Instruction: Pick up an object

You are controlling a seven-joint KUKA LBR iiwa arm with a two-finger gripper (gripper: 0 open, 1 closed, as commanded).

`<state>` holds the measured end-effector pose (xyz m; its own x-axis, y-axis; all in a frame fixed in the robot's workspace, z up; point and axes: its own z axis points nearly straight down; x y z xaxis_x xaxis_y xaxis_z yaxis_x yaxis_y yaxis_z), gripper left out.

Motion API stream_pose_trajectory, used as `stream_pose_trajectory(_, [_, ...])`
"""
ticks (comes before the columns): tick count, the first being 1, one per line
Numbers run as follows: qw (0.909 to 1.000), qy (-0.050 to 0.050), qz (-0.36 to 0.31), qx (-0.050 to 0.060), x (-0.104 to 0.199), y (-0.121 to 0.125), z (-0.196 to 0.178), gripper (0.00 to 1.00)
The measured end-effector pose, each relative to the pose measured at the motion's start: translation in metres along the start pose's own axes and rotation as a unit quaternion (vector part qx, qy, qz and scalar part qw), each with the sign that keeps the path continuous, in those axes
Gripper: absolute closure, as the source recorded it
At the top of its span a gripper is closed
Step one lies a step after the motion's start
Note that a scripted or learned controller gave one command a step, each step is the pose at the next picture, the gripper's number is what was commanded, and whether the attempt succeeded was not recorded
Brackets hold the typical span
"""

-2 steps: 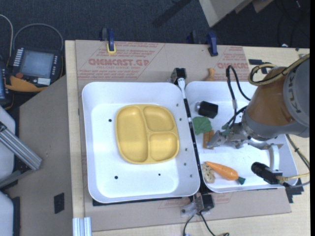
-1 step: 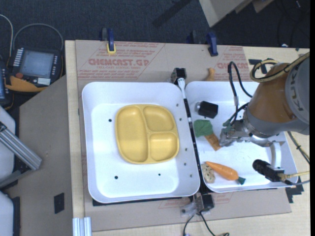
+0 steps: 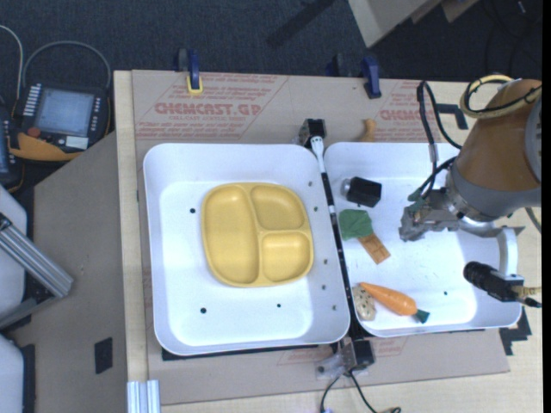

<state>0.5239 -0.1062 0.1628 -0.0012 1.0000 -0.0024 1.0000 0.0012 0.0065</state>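
Grey tool (image 3: 415, 228) hangs over the middle of the right bin (image 3: 448, 157), touching nothing; whether it is open I cannot tell. An orange carrot (image 3: 389, 298) lies near the bin's front edge.

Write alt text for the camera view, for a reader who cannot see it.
A grey and orange robot arm reaches from the right, its gripper over the right white bin, which holds a carrot, a green piece, a black block and a tan strip. The left white bin holds a yellow divided plate.
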Motion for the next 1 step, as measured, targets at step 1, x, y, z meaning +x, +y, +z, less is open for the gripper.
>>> stream_pose_trajectory(1, [1.0000, 0.000, 0.000, -0.001, -0.0028, -0.0004, -0.0637, 1.00])
